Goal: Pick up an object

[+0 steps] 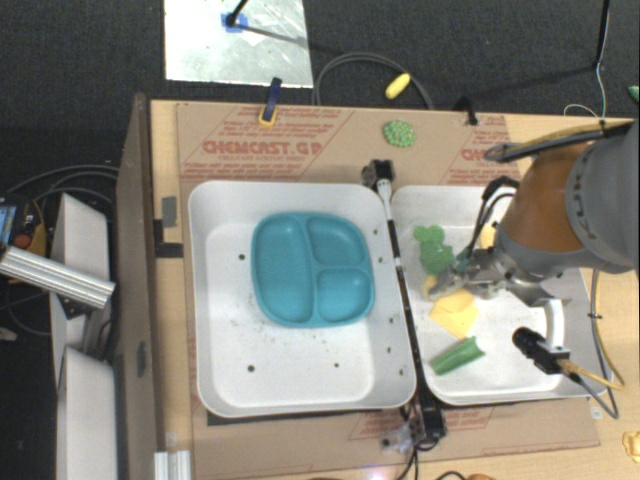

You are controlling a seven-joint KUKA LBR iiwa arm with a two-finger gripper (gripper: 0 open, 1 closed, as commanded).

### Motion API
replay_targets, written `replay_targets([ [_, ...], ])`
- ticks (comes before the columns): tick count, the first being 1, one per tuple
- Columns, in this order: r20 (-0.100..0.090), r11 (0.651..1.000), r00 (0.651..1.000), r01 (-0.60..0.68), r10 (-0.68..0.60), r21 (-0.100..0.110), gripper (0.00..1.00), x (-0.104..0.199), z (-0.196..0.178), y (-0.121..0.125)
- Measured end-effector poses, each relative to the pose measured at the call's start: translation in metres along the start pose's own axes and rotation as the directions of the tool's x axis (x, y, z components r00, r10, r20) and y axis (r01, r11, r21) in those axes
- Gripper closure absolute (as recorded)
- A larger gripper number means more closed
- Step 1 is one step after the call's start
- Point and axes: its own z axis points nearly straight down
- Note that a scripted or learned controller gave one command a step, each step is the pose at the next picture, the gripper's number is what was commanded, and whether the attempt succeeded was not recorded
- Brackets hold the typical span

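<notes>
We found the arm [560,208] reaching in over the right bin [500,388], with the gripper [468,274] low over that bin's left half, near the divider between the two bins. The candidate objects all lay in the right bin. A green lumpy piece [433,248] sat just beside the gripper, a yellow wedge [455,314] just in front of it, and a green stick [457,355] nearer the front wall, apart from the others. The left bin [215,368] held a blue divided plate [312,270], well apart from the gripper. The wrist hid the tool's tip, so we could not tell how far the gripper was open, nor whether it had hold of anything. We judged the step in hand to be the approach or grasp attempt on the green lumpy piece or the yellow wedge. The next move, in our judgement, called for a sure closure on one item, then a straight lift clear of its neighbours.
</notes>
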Motion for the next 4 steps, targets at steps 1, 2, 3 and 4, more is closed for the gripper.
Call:
replay_targets([
  [1, 0.001, 1.000, 1.000, -0.009, 0.009, 0.002, 0.00, -0.019, -0.002, -0.061],
  [2, 0.005, 1.000, 1.000, 0.000, 0.000, -0.013, 0.00, -0.019, -0.115, -0.011],
  [3, 0.003, 1.000, 1.000, -0.004, 0.004, -0.002, 0.00, -0.033, 0.001, 0.016],
  [4, 0.005, 1.000, 1.000, -0.002, 0.002, -0.009, 0.00, -0.067, -0.005, 0.062],
])
